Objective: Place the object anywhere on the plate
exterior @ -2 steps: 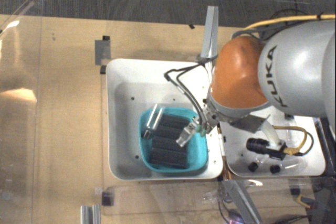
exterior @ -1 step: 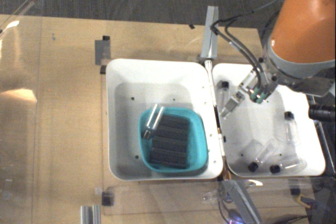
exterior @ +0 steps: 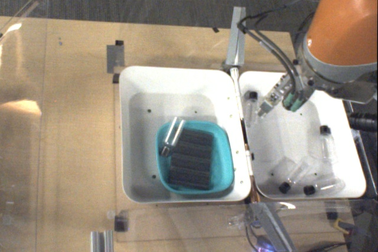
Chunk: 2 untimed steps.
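We see two shallow white plastic bins on a pale wooden bench. The left bin holds a square turquoise plate with rounded corners; on it lies a dark ribbed rectangular block, and a small metallic cylinder rests tilted across the plate's upper left edge, beside the block. The right bin contains several clear plastic vials with black caps, hard to make out against the white floor. The gripper hangs above the right bin's upper part; whether it is open or closed we cannot tell. The arm's orange band is cropped by the frame.
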Each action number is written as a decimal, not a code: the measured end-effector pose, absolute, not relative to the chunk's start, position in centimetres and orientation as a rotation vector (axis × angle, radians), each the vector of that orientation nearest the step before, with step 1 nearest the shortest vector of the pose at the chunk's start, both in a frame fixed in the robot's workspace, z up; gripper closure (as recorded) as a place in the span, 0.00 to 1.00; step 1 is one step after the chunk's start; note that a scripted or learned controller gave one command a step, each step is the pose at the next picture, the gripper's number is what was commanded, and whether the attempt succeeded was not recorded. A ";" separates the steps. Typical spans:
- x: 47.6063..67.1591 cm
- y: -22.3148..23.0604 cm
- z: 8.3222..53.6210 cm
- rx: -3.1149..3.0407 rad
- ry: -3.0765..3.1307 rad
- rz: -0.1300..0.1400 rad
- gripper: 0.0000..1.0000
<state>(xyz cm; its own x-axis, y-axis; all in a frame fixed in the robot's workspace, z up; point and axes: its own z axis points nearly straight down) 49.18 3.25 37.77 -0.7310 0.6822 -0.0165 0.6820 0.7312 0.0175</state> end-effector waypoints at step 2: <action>54.1 3.0 18.5 0.398 3.110 0.004 1.00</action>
<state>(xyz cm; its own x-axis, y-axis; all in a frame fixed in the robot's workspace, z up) 54.10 3.02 18.51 -0.9677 0.2522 -0.0062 0.2522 0.9677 0.0035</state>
